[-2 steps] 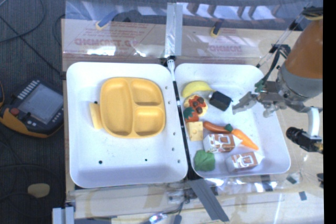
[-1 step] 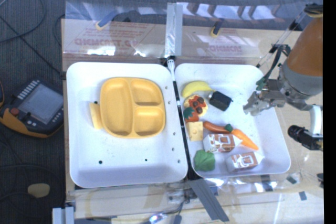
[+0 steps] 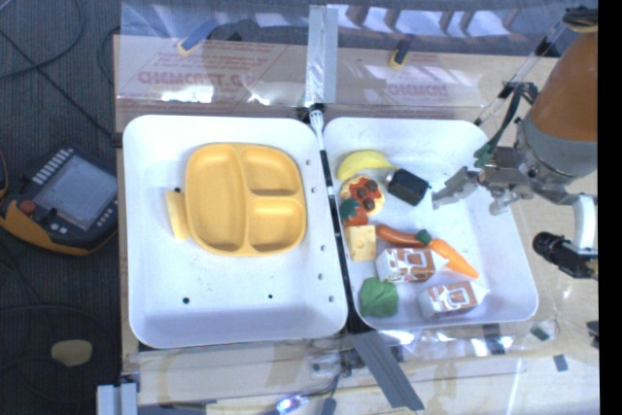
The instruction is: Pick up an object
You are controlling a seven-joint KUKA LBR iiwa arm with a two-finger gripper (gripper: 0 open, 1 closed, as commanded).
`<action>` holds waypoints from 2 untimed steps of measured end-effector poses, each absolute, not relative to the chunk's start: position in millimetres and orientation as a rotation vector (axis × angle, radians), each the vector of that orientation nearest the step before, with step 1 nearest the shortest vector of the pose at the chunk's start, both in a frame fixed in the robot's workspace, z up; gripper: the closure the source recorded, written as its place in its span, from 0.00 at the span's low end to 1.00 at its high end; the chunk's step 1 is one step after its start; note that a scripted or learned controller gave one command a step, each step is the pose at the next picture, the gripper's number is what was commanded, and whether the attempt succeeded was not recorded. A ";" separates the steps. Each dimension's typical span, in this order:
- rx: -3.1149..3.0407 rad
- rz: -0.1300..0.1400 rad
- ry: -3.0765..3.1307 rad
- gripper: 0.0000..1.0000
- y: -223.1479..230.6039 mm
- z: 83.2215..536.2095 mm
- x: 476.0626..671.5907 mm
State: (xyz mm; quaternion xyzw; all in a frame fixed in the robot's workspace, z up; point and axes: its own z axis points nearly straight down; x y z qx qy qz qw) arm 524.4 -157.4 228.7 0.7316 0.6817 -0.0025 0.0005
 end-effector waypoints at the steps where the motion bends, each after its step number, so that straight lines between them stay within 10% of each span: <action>1: 2.239 0.019 2.177 0.00 -177.7 105.5 522.8; 2: 2.204 0.022 2.200 0.00 -169.6 97.8 513.8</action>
